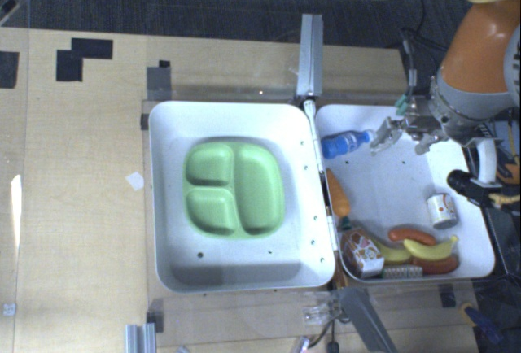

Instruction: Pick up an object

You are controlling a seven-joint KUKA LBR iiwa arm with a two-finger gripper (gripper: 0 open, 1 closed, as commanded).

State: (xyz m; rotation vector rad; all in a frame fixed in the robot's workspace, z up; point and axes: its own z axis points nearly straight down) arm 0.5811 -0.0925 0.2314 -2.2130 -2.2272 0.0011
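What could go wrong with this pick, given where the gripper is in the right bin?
1. The gripper sits by the blue bottle, which lies on its side near the bin wall; it could roll or get pushed against the wall instead of being grasped.
2. The banana and its neighbours crowd the bin's near edge, so a pick there may snag several.

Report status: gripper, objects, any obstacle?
Gripper above right bin, holding nothing. Bottle lies just left of it. Banana and can apart, nothing in the way.
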